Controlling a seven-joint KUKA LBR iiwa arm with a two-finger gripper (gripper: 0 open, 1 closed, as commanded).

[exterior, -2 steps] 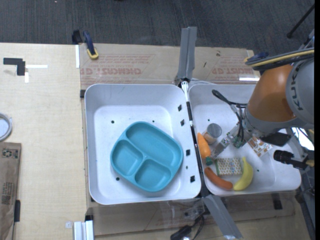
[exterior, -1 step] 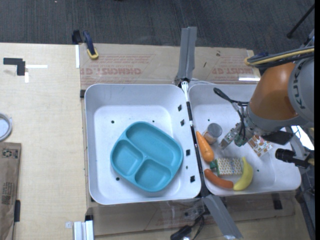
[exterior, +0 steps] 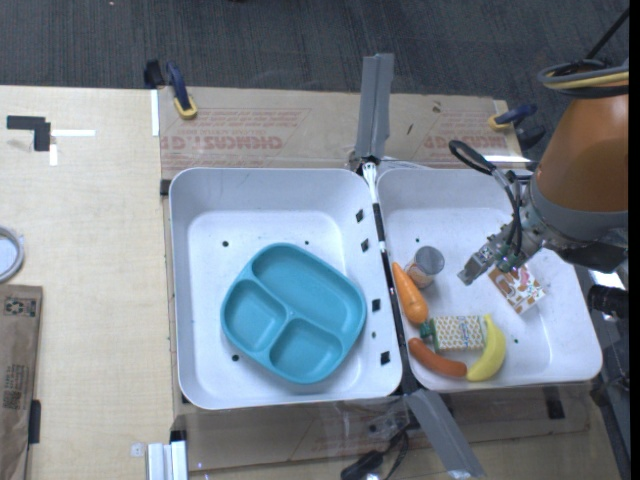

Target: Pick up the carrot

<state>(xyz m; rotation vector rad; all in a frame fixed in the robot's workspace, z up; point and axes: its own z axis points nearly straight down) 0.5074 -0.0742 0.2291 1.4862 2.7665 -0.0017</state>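
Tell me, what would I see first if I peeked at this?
The big blue plastic plate with three sections fills the left white bin. In the right white bin, an orange carrot lies by the divider, with a yellow banana at the front. The grey arm's gripper hovers above that bin, right of the carrot.

From my remote feed I see a dark grey carpeted floor (exterior: pixel 300 18) along the top, beyond a pale wooden bench top (exterior: pixel 80 268). A brown cardboard sheet with red reversed lettering (exterior: pixel 260 126) lies on the bench, held by a blue-and-yellow clamp (exterior: pixel 178 88) at its left corner. A roll of clear tape (exterior: pixel 8 256) sits at the far left edge; lighting is even and diffuse.
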